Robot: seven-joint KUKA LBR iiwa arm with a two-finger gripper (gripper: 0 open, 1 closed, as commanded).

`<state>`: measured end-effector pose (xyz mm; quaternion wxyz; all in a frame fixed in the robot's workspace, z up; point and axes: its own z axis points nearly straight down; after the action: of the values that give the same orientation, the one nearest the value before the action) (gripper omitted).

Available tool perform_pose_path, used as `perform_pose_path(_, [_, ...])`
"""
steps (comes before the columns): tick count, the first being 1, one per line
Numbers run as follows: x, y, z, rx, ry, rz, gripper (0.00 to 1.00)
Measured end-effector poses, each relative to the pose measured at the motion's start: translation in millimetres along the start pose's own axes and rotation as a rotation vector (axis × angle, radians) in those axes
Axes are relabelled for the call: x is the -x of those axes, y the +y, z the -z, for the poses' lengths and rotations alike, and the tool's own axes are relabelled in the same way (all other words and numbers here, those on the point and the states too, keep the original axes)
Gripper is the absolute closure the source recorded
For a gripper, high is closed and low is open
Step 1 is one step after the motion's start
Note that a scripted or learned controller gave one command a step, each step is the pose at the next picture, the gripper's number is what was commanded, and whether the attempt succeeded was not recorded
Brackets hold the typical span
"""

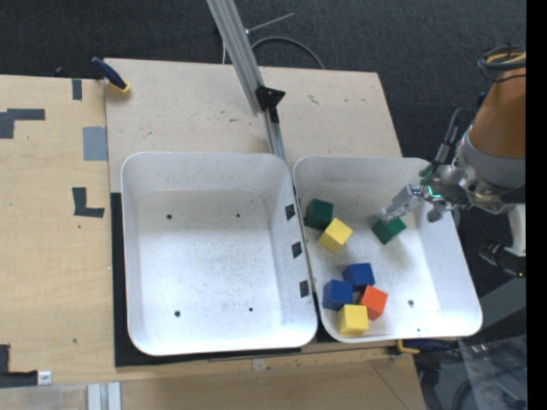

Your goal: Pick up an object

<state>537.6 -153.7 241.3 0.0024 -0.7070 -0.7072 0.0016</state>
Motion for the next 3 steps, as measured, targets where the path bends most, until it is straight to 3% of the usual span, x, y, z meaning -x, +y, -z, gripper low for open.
perform_pose_path(1, [0,1,2,0.004,-0.001,0.001,0.0])
perform_pose_path(3, [3,6,-105,-0.003,0.0,0.001,0.0])
